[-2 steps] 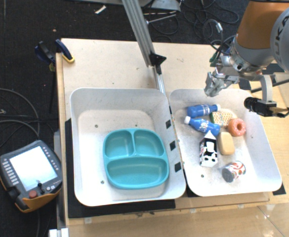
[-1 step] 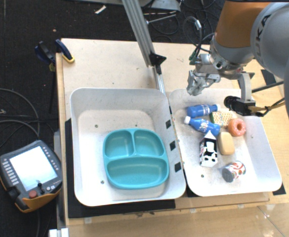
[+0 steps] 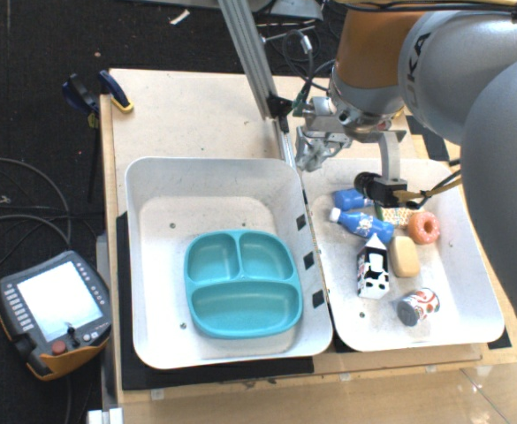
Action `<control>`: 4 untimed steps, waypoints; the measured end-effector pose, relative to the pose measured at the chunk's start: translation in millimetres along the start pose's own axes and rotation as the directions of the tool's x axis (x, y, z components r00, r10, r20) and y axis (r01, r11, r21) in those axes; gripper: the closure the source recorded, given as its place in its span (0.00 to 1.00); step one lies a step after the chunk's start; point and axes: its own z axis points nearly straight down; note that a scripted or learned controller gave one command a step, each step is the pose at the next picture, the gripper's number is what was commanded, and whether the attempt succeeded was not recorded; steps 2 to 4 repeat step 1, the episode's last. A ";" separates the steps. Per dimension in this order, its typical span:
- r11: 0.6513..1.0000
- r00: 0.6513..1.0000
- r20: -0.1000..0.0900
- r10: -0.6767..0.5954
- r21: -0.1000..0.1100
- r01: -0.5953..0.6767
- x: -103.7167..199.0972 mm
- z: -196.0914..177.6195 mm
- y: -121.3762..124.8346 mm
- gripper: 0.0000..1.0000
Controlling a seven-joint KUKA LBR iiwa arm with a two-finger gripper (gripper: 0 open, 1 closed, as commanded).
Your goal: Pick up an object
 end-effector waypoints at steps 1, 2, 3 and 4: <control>1.000 1.000 0.000 0.001 0.001 -0.001 50.2 9.1 -7.6 1.00; 1.000 1.000 0.000 0.001 0.001 -0.001 50.2 9.1 -7.6 1.00; 1.000 1.000 0.000 0.001 0.001 -0.001 50.2 9.1 -7.6 1.00; 1.000 1.000 0.000 0.001 0.001 -0.001 50.2 9.1 -7.6 1.00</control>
